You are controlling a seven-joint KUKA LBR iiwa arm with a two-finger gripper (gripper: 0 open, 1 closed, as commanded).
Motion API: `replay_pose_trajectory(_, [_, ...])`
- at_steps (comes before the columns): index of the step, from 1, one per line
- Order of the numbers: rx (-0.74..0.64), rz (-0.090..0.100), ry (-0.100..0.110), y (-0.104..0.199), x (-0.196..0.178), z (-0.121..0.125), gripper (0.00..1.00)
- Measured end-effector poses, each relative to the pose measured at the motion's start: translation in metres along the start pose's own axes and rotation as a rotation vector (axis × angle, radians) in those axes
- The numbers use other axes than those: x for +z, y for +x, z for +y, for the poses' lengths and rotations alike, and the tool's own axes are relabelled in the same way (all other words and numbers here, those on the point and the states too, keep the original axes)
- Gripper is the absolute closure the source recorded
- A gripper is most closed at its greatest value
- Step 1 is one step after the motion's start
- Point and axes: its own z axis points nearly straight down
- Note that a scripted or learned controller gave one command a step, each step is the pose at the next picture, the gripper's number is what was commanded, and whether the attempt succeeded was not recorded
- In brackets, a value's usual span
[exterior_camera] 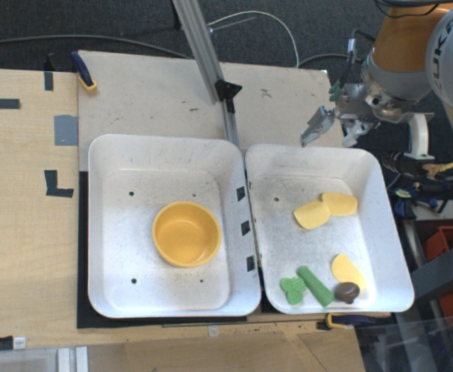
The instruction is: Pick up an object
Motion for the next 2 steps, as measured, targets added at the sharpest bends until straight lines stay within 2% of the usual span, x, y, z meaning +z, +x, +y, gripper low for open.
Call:
replay_pose_trajectory(1, [0.0,0.0,0.0,0.0,0.0,0.0,0.0])
replay_pose_trajectory(2, [0.001,0.0,0.006,-0.003,0.064,0.002,0.0])
